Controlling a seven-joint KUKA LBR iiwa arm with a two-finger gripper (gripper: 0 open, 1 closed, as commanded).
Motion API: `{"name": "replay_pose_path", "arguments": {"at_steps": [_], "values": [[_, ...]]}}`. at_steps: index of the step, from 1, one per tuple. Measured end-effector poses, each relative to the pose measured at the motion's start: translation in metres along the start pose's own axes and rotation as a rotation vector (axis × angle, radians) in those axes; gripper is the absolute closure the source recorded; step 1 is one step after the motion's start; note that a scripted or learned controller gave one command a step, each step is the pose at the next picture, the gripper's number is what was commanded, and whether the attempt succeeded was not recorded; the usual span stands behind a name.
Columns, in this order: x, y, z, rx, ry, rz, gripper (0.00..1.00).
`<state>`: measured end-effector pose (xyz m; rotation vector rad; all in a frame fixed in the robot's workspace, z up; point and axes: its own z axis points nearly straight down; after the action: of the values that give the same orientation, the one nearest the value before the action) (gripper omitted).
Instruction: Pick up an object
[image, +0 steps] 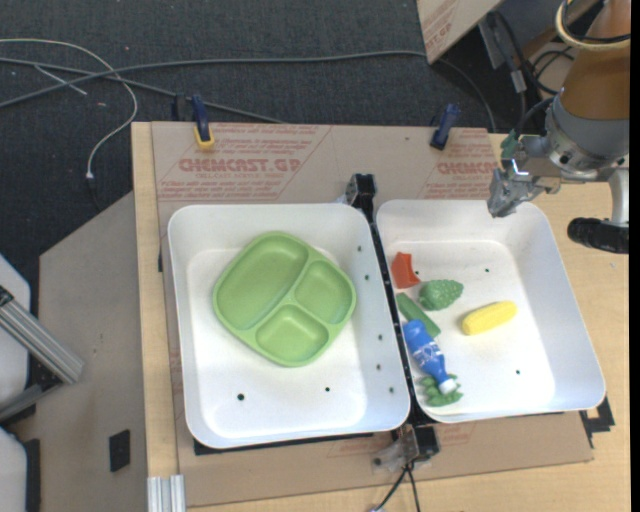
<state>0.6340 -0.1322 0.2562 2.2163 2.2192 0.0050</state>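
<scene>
Over the back edge of the right bin (560, 300) is where my gripper (507, 197) hangs right now, up high and well apart from anything worth grabbing. Honestly can't tell how my grip is set from this angle, the tip is just a grey blob, but nothing is in it as far as I can see. The stuff to pick from is all in that right bin: a yellow piece (488, 318) lying out in the open near the middle, a green lump (440, 294) just beside it, an orange block (404, 269) and a blue bottle (423, 352) crammed along the left wall. The left bin (190, 300) just has a green divided plate (284, 298). My worry: if I go for the wall cluster I'll probably clip the bin wall or nudge the neighbours and come up with nothing. The yellow one looks rounded too, so a slightly off-centre pinch could squirt it sideways.
</scene>
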Motion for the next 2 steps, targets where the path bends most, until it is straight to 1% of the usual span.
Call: {"name": "replay_pose_path", "arguments": {"at_steps": [1,2], "values": [[0.054,-0.017,-0.005,0.009,0.004,-0.004,1.0],[0.1,-0.036,0.011,0.011,0.004,-0.004,1.0]]}}
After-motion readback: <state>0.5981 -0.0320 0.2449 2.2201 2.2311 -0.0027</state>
